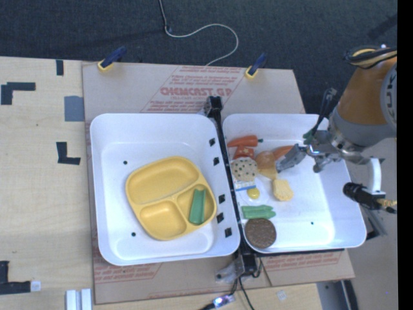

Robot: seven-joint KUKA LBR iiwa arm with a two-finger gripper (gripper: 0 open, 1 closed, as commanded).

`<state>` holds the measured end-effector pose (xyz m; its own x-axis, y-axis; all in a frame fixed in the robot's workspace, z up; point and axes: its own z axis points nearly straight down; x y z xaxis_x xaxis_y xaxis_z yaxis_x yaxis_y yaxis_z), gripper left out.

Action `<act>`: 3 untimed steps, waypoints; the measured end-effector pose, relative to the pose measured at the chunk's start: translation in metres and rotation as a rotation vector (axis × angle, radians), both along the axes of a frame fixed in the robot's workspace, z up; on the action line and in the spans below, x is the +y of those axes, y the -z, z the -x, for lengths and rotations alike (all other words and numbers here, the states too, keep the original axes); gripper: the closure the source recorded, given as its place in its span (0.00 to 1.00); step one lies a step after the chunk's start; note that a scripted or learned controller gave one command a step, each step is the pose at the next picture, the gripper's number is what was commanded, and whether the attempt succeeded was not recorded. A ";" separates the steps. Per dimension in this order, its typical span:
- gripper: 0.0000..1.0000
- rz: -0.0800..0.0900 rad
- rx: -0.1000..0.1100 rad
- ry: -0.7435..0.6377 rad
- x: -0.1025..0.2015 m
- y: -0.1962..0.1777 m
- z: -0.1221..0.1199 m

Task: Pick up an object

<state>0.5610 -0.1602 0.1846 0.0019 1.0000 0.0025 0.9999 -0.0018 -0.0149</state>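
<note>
Food pile point(255, 179) crowds right bin's point(322, 234) left (right half open).

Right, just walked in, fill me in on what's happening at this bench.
A grey robot arm reaches in over the right bin, its gripper low near a pile of toy food along the bin's left side: a carrot, a cookie, a yellow piece, a green pod and a brown patty. Nothing has been lifted yet. The left bin holds a yellow divided plate with a green piece in it.
</note>
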 end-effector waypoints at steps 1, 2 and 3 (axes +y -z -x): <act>0.00 0.002 -0.013 -0.003 0.000 -0.007 -0.003; 0.00 0.002 -0.009 -0.004 0.001 0.037 -0.005; 0.00 0.003 -0.012 -0.003 0.002 0.100 -0.002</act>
